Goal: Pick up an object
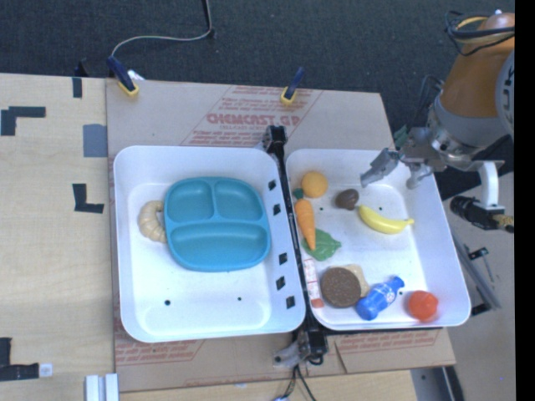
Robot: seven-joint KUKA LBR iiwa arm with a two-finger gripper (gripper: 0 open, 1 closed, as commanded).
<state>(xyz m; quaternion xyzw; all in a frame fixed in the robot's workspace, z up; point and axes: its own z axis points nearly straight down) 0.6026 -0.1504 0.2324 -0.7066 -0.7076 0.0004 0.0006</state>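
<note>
You have two white bins side by side: the left bin and the right bin, their inner walls touching along a seam held by a black clip at the far end. Both rest on a cardboard sheet with red lettering. At its far edge you'll see two yellow-and-blue clamps, one at the left corner and one near the middle. A black cable curls over the dark carpet beyond. Left of the cardboard, your wooden bench carries black tape marks and a grey patch
</note>
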